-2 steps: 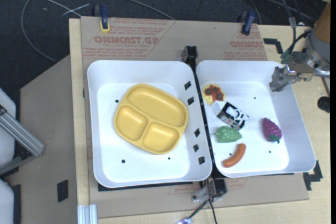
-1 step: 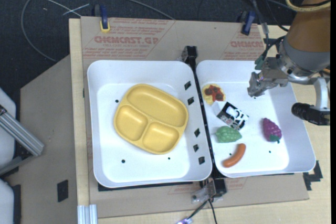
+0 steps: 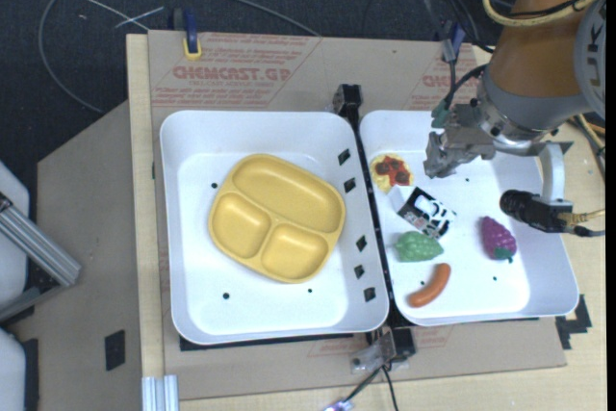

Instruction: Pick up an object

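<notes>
**Entry: gripper over the right bin, choosing and approaching a toy**

My gripper (image 3: 441, 157) hangs over the upper part of the right bin (image 3: 549, 294), just right of the pizza toy (image 3: 392, 170). From this slanted view I cannot tell its state, and I see nothing carried under it.

Candidates, all lying in the right bin:
- pizza toy, near the left wall, just beside the gripper
- black-and-white block (image 3: 425, 211), just below the gripper
- green toy (image 3: 418, 247), touching or nearly touching the block's lower edge
- sausage (image 3: 430, 286), near the front wall, apart from the rest
- purple grapes (image 3: 498, 238), alone on the right side

The left bin (image 3: 183, 236) holds a yellow divided plate (image 3: 277, 218), which is too broad and flat to be a good target.

Judgement: the task is not yet done. The block is nearest, but the green toy crowds it and a descent there may nudge both. The pizza toy looks thin and sits close to the wall, so it is a poor pinch. The grapes and the sausage have free space around them. For the sausage I should close across its short width, not along its length. Descend straight, centred on the target, and confirm the lift before retreating.
</notes>
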Controlling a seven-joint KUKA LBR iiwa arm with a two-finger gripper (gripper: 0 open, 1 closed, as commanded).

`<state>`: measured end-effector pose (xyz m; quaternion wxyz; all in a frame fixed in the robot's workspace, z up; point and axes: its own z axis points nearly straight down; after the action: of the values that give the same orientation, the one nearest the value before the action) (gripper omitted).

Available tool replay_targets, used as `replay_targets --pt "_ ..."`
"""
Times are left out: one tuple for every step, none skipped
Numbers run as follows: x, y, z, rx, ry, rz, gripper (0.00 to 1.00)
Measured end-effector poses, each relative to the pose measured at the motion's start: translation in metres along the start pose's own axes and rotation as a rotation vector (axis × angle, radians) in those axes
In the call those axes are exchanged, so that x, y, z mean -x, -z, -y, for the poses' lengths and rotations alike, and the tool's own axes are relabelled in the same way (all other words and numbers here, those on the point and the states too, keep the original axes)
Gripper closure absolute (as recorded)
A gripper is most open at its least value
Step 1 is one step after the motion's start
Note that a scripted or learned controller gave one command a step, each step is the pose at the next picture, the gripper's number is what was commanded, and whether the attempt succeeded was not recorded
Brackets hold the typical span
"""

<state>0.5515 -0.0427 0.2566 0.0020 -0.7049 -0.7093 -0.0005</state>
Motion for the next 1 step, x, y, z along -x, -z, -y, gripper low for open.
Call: replay_targets --pt "-0.0557 -0.0163 0.0071 -0.002 0.000 0.000 1.00"
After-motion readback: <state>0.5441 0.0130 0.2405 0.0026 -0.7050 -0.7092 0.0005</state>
